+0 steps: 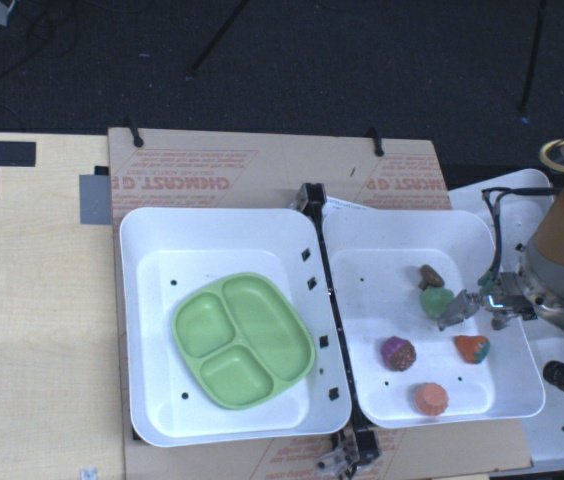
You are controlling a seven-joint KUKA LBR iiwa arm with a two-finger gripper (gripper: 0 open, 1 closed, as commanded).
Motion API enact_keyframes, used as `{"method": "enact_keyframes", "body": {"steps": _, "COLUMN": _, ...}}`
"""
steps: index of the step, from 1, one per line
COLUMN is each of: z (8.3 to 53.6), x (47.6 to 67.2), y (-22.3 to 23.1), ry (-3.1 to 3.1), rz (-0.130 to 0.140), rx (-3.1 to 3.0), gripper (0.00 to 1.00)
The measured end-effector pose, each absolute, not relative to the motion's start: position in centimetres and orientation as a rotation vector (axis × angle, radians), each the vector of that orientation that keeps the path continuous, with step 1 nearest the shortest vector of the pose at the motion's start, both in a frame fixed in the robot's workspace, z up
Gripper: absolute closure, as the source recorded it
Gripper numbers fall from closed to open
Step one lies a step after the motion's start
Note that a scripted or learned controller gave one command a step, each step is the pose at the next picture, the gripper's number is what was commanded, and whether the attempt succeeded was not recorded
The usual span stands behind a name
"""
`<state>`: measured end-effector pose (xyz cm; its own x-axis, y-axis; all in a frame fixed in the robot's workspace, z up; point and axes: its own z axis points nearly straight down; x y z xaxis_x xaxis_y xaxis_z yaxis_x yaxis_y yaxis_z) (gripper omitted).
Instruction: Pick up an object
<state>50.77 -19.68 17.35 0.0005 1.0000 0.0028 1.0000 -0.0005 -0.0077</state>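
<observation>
Camera view — cardboard (262,173) reads "CHEMCRZT".

Two bins sit side by side on the counter (42,318). The left bin (152,238) holds a plate (243,340). In the right bin (382,238), five small toys lie: two at 12 o'clock, three toward 6 o'clock.

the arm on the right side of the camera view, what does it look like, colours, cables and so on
The grey KUKA arm carries an orange-brown band above its wrist. Its silver-grey metal two-finger gripper looks angular and boxy. A thin black cable loops beside the arm, over the right white plastic bin. No markings are legible.
</observation>
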Motion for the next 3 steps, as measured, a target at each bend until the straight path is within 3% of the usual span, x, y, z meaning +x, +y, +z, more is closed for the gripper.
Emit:
{"method": "enact_keyframes", "body": {"steps": 2, "z": 8.6, "x": 51.3, "y": -20.3, "ry": -2.219, "rz": 0.001, "rx": -2.221, "gripper": 0.00}}
{"method": "enact_keyframes", "body": {"steps": 3, "z": 9.9, "x": 51.4, "y": -20.4, "ry": -2.216, "rz": -0.001, "rx": -2.225, "gripper": 1.00}}
